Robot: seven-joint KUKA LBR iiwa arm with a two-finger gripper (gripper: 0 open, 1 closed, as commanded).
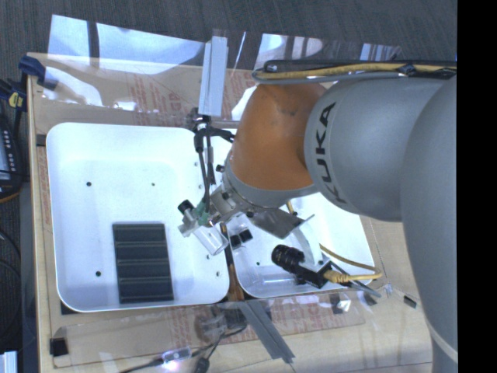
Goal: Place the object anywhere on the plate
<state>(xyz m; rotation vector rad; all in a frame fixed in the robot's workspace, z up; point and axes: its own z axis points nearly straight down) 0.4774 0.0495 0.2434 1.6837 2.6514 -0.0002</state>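
A black ridged plate [143, 262] lies flat in the front part of the left bin [85, 162]. My gripper [205, 228] hangs over the right edge of that bin, next to the divider, a short way right of and behind the plate. A small green bit [203, 210] shows at the gripper's tip; whether it is a held object I cannot tell. The big grey arm with its orange band [272, 142] hides most of the right bin.
Only the front strip of the right bin [264, 282] shows below the arm. A transparent upright panel [213, 72] stands behind the bins. Loose metal brackets and cables [233, 325] lie on the bench front.
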